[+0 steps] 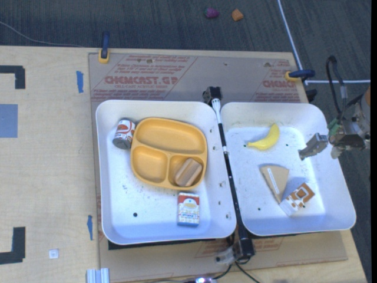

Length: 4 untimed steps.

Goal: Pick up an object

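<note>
From my feed, the left bin [109,175] holds a can [123,133] lying on its side at the far left corner, just touching the left edge of a yellow tray [168,152]. The tray has three compartments. In its near right one I see a tan bun [188,171]; the other two are bare. Nearer to me, just past the tray's near edge, a small carton [188,210] lies flat on the bin floor, apart from the tray.

A black clamp [212,94] sits at the far end of the seam between the bins.

In the right bin [330,217], a banana [265,138] lies toward the far side, curved, with its right tip pointing up and away. Nearer and a little to the right, a tan wedge [275,178] lies flat, its point toward the near side. Just beside the wedge's right edge, touching or almost touching it, sits a small box [300,197] with orange and white print, near the right corner.

The gripper [312,147] comes in over the right rim of that bin, right of the banana and beyond the box. Nothing sits between its fingers that I can see, and I cannot tell whether they are spread or together. It is well apart from the banana and the wedge.
</note>
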Tool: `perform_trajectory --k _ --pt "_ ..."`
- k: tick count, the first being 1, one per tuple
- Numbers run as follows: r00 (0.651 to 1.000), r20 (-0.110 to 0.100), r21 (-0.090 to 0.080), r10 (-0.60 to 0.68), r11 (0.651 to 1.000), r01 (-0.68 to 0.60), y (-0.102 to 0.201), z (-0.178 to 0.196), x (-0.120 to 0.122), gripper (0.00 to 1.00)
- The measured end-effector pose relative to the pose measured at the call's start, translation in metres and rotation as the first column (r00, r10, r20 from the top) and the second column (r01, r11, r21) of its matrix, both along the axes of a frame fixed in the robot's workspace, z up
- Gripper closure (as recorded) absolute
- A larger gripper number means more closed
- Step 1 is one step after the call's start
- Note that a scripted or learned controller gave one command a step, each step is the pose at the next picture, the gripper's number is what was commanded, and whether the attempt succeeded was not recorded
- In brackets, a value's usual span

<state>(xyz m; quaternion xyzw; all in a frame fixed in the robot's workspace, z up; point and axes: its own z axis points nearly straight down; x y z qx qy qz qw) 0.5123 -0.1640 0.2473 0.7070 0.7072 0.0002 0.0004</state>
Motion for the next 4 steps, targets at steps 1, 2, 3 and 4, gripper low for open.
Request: perform_trajectory --k 1,2,3,4 --pt "1.000 -0.001 0.000 -0.001 1.000 0.001 -0.015 -0.127 -0.029 0.00" --pt "1.000 0.007 -0.006 -0.004 1.000 0.004 0.025 -0.158 -0.031 0.00" --pt "1.000 0.017 -0.014 -0.007 1.000 0.007 0.022 -0.147 -0.029 1.00" --pt "1.000 0.001 0.001 0.001 1.000 -0.001 0.072 -0.086 -0.019 1.00"
